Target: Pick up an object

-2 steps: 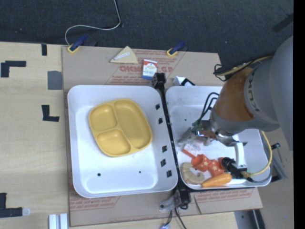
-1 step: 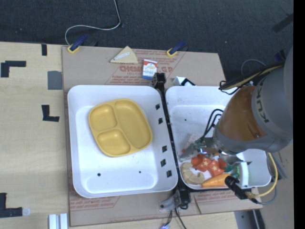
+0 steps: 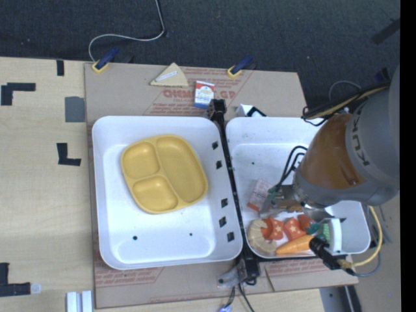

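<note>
End effector (image 3: 286, 203), grip state impossible to tell, low in the right bin (image 3: 260, 142) over toy food (image 3: 281, 234).

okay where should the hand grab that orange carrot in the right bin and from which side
Judging from this view, grip the carrot across its thicker middle, coming straight down from above. It lies flat and roughly lengthwise near the right bin's front wall, so its narrow width suits closing fingers.

Food-toy cluster (image 3: 281, 234) in right bin's near corner.
</note>
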Robot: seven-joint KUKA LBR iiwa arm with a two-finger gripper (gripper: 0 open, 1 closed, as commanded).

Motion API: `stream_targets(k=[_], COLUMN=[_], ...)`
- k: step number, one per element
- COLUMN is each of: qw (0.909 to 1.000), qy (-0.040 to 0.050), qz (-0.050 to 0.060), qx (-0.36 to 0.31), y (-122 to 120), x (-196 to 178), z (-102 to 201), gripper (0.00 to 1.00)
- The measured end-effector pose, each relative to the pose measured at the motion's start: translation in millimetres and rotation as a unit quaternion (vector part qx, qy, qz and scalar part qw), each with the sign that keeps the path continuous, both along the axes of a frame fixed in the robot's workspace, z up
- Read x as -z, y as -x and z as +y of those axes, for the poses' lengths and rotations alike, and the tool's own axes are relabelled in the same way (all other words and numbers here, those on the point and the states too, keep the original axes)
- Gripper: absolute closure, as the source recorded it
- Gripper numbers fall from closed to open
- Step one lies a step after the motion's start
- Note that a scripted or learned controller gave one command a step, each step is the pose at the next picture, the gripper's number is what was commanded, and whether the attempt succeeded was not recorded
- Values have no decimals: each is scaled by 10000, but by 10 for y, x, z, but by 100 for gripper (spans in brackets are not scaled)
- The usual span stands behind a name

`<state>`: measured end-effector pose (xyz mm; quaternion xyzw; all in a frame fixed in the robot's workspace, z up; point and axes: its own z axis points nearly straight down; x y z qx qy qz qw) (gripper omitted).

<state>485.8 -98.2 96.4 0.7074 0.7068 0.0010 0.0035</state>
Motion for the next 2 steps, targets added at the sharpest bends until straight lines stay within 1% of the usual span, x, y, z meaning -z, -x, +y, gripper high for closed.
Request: stream_targets(k=[1, 2], qw=[10000, 10000], qy=[-20, -23], qz=[39, 40], qx=[-5, -7], y=[-78, -77], x=[-292, -290], z=[-131, -129], gripper=[100, 0])
